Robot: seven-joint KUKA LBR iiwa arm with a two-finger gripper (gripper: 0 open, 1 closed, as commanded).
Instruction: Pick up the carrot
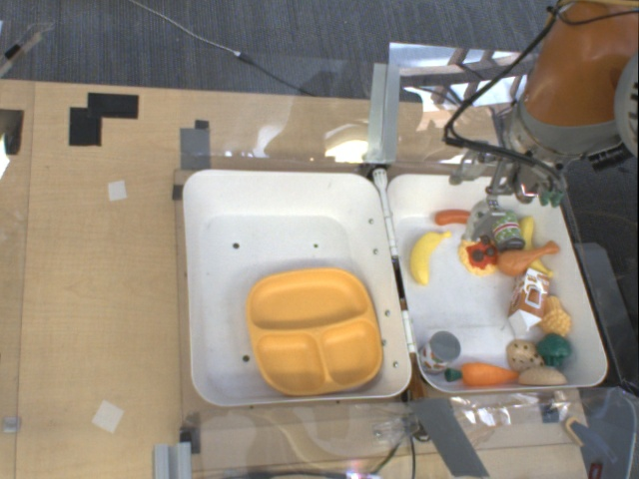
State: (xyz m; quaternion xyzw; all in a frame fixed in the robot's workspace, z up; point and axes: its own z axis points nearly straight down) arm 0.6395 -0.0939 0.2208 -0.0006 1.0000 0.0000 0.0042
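Lying at the front edge of the right bin (589, 297), the carrot (486, 374) sits wedged between a grey cup (441, 347) and a potato (542, 375), well apart from the gripper (492, 216). That gripper hangs over the clutter at the bin's back, near a banana (427, 254); whether it is open cannot be told.

Arm (584, 58) cut off top right

Orange carrot (488, 374), yellow banana (427, 254), yellow-orange tray (312, 329), white bins (230, 228).
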